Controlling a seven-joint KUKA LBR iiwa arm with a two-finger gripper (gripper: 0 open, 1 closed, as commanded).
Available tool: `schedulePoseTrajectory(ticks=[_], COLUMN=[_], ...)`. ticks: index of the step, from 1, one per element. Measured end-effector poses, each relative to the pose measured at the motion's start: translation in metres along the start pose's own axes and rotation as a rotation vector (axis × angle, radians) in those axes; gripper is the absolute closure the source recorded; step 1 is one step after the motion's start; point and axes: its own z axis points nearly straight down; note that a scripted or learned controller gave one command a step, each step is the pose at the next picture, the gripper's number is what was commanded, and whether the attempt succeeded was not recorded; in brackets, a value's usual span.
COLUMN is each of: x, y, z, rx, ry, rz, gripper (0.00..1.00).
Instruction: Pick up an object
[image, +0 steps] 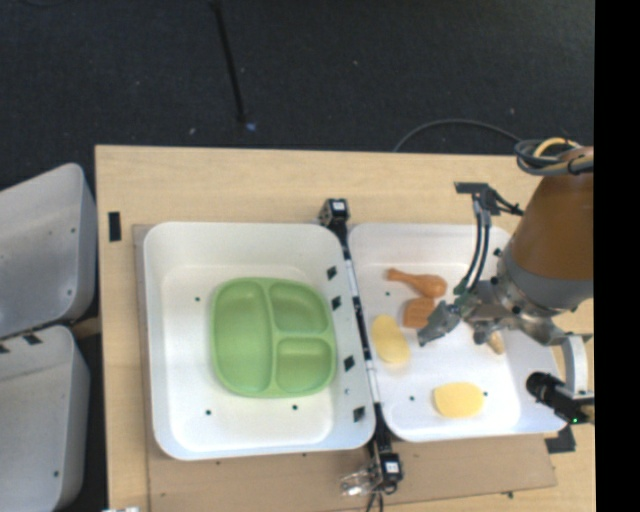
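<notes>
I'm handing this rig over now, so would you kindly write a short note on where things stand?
Gripper: low over the right bin, beside the brown drumstick-shaped toy; whether its fingers are open or shut cannot be made out.
Things: two yellow pieces lie in the right bin, one near the divider, one toward the front. A green divided plate sits in the left bin.
Done: nothing visibly lifted.
Left: grasp one item and raise it.
</notes>
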Motion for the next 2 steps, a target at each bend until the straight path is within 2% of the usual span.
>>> schedulePoseTrajectory(ticks=[1,2], x=[0.000,-0.006], y=[0.003,0.012], z=[-0.006,0.050], rx=[-0.013,-0.007], ry=[-0.002,-0.002], rz=[-0.003,-0.001], gripper=[0.00,0.00])
